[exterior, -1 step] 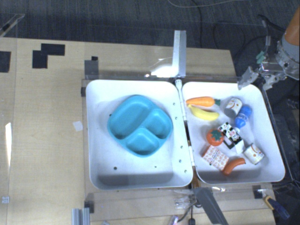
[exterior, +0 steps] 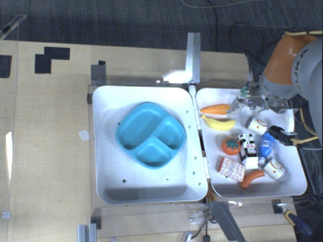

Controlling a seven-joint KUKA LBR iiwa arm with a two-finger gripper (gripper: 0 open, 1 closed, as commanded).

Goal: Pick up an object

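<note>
Two bins sat side by side on the desk (exterior: 45, 150): the left bin (exterior: 108, 185) held a divided plate (exterior: 150, 134); the right bin (exterior: 298, 183) held a carrot (exterior: 216, 109) behind a banana (exterior: 220, 124), other small items nearer the front

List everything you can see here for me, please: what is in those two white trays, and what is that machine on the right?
bins: two, white, side by side on the bench
divided plate: one, blue, middle of left bin
carrot: one, orange, top left of right bin
banana: one, yellow, just below the carrot
tomato: one, orange-red with a green top, left of centre in right bin
patterned packet: one, red and white, lower left of right bin
chili: one, orange-red, front of right bin
bottle: one, blue, centre of right bin
black-and-white toy: one, beside the bottle
cable: one, black, on the floor above
arm: one, grey and orange, reaching in from the right
gripper: one, over the right bin's top
</note>
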